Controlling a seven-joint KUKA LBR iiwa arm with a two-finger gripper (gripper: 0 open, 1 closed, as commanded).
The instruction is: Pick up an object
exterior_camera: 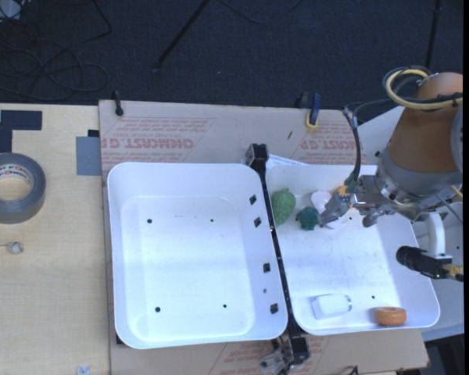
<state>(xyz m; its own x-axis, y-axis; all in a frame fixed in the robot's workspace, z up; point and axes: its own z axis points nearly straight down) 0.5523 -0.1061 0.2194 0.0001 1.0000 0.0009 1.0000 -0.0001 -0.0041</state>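
Note:
In the right bin (pixel 406 287), a light green lumpy object (pixel 283 205) lies near the far left corner. A small dark green object (pixel 307 219) sits just right of it, and a white object (pixel 321 201) lies beside that. My gripper (pixel 334 212) hangs low over the bin's far side, right next to the white and dark green objects; I cannot see anything held in it. Along the bin's near side lie a white block (pixel 331 305) and an orange ring (pixel 389 316).
The left bin (pixel 133 209) adjoins the right one along a black-clipped divider (pixel 267 241). A roll of grey tape (pixel 12 187) lies on the bench at far left. The grey and orange arm (pixel 422 143) stands over the right bin's far right corner.

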